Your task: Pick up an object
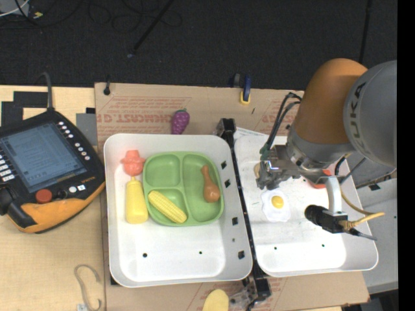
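In the right bin (305, 258) lies a toy fried egg (277, 205), white with a yellow yolk. My gripper (264, 175) hangs just above and to the left of the egg, near the bin's left wall. A small red thing (319, 183) peeks out from under the wrist, mostly hidden. The left bin (168, 258) holds a green divided plate (170, 173) with a corn cob (167, 207) and a brown drumstick (209, 184) on it. Beside the plate lie a yellow bottle (135, 201) and a pink-red toy (132, 163).
Purple grapes (180, 120) lie on the cardboard behind the left bin. A yellow object (216, 300) sits at the front edge below the bins. A teach pendant (45, 167) rests on the bench at far left. A blue and yellow clamp (245, 91) stands at the back.
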Robot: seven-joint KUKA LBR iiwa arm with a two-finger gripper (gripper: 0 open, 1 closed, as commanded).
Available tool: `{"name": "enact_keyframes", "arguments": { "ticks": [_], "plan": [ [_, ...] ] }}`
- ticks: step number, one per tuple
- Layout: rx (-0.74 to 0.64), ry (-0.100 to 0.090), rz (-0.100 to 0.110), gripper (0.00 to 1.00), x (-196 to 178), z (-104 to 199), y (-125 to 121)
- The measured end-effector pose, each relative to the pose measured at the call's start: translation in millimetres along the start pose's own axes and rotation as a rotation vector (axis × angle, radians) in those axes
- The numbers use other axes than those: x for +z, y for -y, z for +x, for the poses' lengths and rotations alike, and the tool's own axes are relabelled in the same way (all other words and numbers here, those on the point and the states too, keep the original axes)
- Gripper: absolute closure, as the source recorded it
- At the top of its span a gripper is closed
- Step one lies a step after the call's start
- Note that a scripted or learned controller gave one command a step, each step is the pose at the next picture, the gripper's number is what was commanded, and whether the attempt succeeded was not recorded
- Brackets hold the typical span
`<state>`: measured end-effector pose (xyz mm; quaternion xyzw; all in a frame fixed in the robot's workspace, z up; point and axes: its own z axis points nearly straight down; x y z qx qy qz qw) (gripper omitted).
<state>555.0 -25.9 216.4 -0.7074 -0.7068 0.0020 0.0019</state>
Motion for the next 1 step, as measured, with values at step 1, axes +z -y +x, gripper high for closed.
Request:
{"name": "enact_keyframes", "arguments": {
  "ticks": [1],
  "plan": [
    [0.000, 0.000, -0.003, 1.00, -0.9, 0.5, -3.2]
  ]
}}
